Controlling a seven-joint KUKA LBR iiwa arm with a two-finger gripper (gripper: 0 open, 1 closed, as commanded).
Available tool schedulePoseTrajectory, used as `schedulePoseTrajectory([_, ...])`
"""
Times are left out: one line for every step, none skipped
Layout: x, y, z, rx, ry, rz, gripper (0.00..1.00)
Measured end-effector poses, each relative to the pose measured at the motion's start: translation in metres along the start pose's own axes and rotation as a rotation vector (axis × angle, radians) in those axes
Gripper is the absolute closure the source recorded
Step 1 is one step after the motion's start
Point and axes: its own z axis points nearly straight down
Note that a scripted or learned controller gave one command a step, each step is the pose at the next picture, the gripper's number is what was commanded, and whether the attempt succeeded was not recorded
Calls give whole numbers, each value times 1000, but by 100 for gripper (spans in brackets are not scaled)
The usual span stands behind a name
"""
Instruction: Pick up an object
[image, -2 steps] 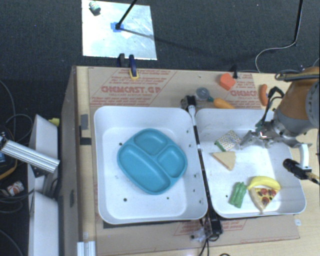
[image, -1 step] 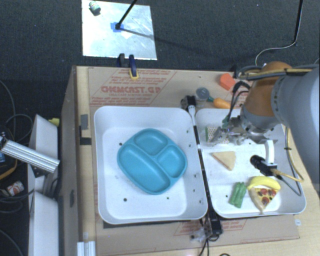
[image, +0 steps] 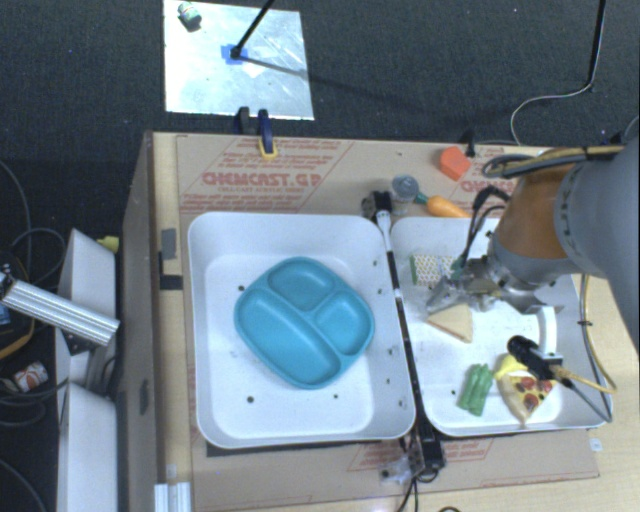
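The pincer hangs over the right bin, just above a pale cheese wedge; a blue divided plate lies left of it.

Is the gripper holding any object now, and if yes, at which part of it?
It cannot be told. The gripper is low in the right bin, right at the top of the yellow wedge, but a grasp is not visible.

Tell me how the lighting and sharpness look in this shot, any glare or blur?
Camera view: even overhead light, soft shadows inside the left bin around the blue divided plate; bright glare on the shiny sheet at the top; the arm looks slightly soft; small items in the right bin stay fairly sharp.
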Motion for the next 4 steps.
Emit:
schedulePoseTrajectory([13, 39, 0, -2, 0, -3, 0])
schedulePoseTrajectory([-23, -11, 0, 0, -1, 1, 0])
schedulePoseTrajectory([-11, -28, 0, 0, 1, 1, 0])
schedulePoseTrajectory([-11, -27, -11, -2, 0, 1, 100])
